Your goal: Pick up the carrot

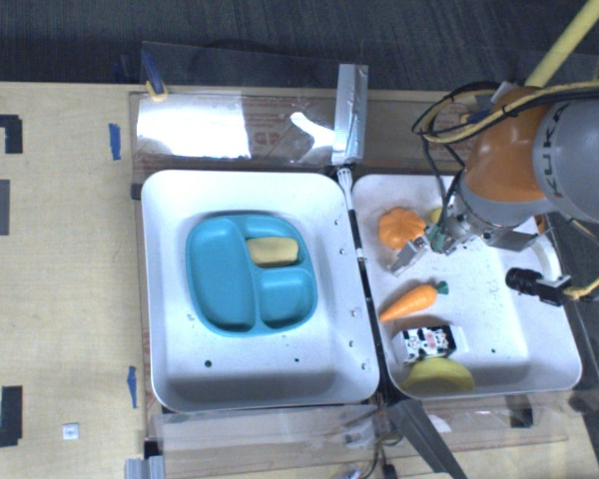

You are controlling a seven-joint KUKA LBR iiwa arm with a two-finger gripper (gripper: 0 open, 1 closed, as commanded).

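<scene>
Two white bins share the bench; the carrot (411, 301) lies mid right bin (499, 362), apart from the gripper (411, 252). It looks light, rigid, smooth: grip its thick middle.

The carrot (410, 301) is bright orange with a small green tip (the rounder lump (400, 227) above it is a similar orange). A blue divided plate (220, 277) carries a pale yellow piece (274, 252), and both bins (170, 347) are white.
</scene>
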